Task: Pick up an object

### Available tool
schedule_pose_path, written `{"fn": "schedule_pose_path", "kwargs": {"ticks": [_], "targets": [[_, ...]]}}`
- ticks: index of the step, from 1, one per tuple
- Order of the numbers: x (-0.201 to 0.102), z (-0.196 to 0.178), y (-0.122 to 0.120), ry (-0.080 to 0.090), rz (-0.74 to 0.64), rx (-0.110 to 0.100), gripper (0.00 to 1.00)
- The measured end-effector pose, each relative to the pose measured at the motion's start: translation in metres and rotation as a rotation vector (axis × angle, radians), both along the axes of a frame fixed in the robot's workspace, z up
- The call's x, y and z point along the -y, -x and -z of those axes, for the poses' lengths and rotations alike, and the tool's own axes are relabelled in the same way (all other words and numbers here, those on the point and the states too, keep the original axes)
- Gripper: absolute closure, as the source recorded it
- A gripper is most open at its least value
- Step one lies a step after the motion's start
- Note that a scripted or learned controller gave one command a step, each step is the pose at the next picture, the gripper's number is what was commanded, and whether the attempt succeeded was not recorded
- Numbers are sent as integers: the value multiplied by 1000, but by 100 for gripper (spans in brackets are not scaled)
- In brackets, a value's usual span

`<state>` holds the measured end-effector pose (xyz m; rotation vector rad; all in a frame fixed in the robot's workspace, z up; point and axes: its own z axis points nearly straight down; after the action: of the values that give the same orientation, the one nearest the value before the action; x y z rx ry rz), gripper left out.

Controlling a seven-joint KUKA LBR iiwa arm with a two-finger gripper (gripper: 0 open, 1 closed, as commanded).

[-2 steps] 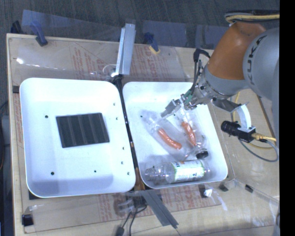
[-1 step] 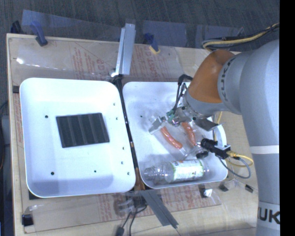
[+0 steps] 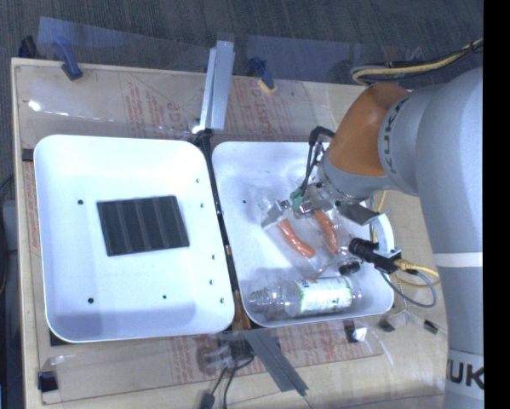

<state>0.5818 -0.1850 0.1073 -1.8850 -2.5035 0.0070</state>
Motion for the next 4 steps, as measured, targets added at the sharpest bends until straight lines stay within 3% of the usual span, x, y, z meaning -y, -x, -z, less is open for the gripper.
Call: {"fn": "schedule_pose_path", "kwargs": {"ticks": [1, 3, 4], "targets": [[0, 0, 0, 0, 0, 0, 0], [1, 14, 3, 1, -16, 9, 0], [0, 4, 1, 1, -22, 9, 100]]}}
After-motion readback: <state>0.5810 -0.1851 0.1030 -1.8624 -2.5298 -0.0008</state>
